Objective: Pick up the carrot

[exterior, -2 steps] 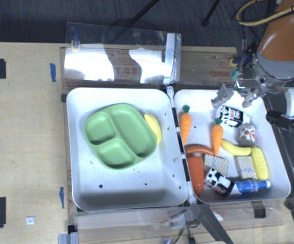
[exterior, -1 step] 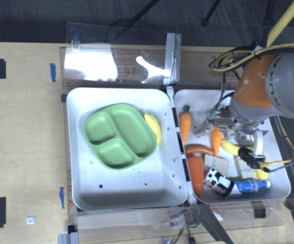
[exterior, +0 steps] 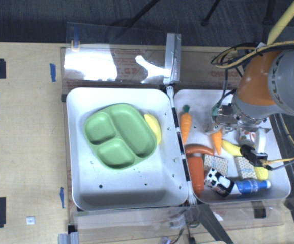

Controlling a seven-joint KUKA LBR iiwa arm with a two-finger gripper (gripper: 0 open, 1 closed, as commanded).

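The gripper [exterior: 223, 127] hangs low in the right bin [exterior: 200, 98]; whether it is released or clenched, I cannot tell. The carrot [exterior: 185, 126] lies just to its left by the bin's left wall, green top pointing away. A smaller orange piece [exterior: 217, 141] sits right under the gripper, a banana [exterior: 232, 148] beside it. Well left, a green tray [exterior: 120, 134] fills the left bin [exterior: 81, 187].

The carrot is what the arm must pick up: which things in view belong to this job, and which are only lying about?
Belonging to the job:
- carrot, at the left wall of the right bin
- gripper, low over that bin

Only lying about:
- green divided plate in the left bin
- yellow piece beside the plate
- red sausage
- banana
- cow toy
- blue bottle
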